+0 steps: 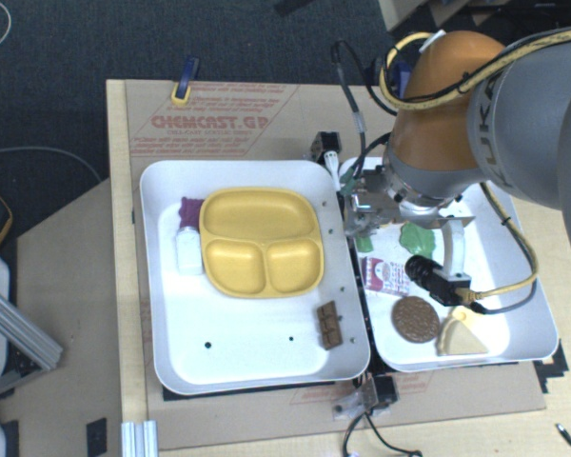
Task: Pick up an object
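Right, arm hangs over the right bin, hiding its upper part; fingers by the bins' shared rim, can't tell if apart or together. Under it: green item, pink packet, brown disc, pale wedge. Left bin: yellow tray, white bottle, purple bit, brown bar. Counter sheet reads "CHEMCAST GP".

Fixed overhead camera, slanted down on both bins.
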`<state>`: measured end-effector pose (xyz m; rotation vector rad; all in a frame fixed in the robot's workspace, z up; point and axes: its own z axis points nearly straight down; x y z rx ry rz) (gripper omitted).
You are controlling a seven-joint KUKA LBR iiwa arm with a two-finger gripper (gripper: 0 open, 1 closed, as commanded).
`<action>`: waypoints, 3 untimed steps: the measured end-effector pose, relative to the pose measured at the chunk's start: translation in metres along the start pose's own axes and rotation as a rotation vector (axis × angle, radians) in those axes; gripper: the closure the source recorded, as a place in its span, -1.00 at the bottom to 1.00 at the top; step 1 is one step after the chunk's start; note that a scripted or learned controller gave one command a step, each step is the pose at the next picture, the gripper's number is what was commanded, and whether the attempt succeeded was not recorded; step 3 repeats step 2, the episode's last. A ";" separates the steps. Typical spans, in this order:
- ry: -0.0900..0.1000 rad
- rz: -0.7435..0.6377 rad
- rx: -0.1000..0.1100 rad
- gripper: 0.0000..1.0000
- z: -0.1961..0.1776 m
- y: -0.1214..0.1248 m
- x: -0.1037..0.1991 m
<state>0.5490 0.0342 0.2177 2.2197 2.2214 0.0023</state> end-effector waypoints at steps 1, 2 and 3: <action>0.001 0.001 0.004 1.00 -0.003 -0.008 -0.009; 0.001 0.000 0.005 1.00 0.002 -0.013 0.001; 0.001 0.000 0.005 1.00 0.002 -0.013 0.001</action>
